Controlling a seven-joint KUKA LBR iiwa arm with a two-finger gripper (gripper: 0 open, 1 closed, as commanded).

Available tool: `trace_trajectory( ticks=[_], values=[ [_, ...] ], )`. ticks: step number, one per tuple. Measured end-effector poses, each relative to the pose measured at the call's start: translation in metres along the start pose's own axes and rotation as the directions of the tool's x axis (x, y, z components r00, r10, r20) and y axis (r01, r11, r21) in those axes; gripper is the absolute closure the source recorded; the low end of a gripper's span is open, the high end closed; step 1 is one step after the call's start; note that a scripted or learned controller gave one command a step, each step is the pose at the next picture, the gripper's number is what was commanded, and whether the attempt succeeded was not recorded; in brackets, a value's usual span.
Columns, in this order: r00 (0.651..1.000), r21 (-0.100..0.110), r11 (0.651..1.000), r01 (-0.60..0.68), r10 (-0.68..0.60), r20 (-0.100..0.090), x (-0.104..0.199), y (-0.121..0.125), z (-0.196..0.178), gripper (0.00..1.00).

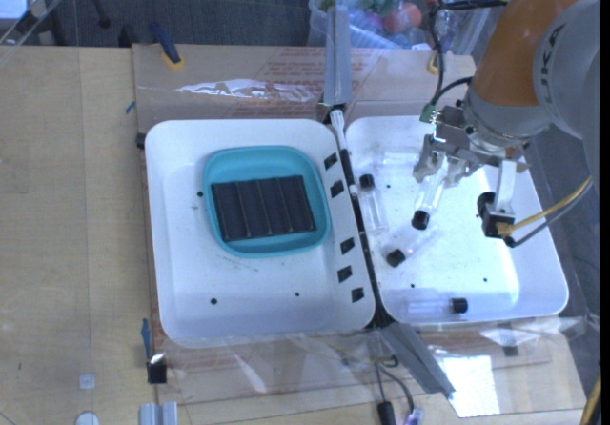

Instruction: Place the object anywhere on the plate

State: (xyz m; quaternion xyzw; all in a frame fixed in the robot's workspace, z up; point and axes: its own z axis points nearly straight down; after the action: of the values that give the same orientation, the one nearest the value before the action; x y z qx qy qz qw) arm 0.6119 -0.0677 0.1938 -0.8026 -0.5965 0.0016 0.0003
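Camera view: the gripper (456,209), fingers spread, hangs over the right bin (534,294), well apart from the plate (262,199).

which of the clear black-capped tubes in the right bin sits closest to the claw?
The tilted tube just under the claw, cap at its lower end. The others lie by the divider and the near wall.

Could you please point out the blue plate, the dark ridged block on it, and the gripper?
blue plate (221,166): camera view, bare upper-left rim.
dark ridged block (262,208): camera view, centre of its top.
gripper (457,209): camera view, between its fingertips.
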Motion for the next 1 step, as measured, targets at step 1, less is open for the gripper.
trace_trajectory(
  ticks=[1],
  values=[
    [1.000,0.000,1.000,0.000,0.000,0.000,0.0001,0.0001,-0.0002,0.00]
  ],
)
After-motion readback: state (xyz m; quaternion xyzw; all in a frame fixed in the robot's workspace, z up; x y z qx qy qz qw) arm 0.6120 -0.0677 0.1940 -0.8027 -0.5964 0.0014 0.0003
